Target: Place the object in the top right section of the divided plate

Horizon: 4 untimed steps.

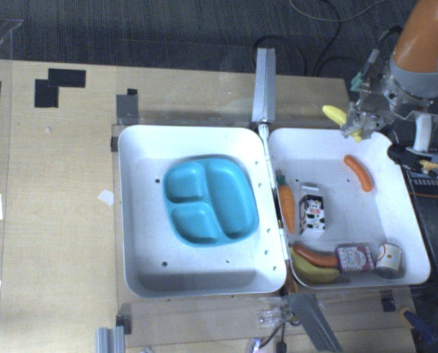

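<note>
One divided plate [208,199]; possibly two bananas [312,271].

My bench top [57,219] looks like pale, matt wood. Both shallow white bins [142,271] seem smooth plastic with a soft sheen. The blue divided plate [208,201] in the left bin looks like smooth matt plastic. A brushed grey metal bar [264,83] stands at the far side between them.
</note>
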Available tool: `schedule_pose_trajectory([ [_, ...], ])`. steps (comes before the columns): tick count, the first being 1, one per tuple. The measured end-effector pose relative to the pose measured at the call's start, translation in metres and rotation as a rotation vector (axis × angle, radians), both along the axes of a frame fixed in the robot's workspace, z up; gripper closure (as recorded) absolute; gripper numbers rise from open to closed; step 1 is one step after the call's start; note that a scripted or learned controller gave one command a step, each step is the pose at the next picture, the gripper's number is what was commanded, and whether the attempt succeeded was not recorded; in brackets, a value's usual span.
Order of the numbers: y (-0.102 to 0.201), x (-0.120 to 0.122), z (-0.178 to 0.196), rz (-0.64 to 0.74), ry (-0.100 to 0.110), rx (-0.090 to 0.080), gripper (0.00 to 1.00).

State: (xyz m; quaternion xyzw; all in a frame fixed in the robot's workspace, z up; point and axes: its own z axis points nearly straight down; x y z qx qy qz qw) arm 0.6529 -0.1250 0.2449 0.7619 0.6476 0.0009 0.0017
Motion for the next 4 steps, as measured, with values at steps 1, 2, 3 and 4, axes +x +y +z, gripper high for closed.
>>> schedule_pose_trajectory([
  [1,0.065,0.017,-0.029,-0.076,0.002,0.003,1.0],
  [2,0.133,0.017,-0.005,0.12,-0.001,0.002,1.0],
  [3,0.202,0.017,0.003,0.151,0.0,0.002,1.0],
  [4,0.234,-0.03,-0.031,0.141,0.002,0.002,1.0],
])
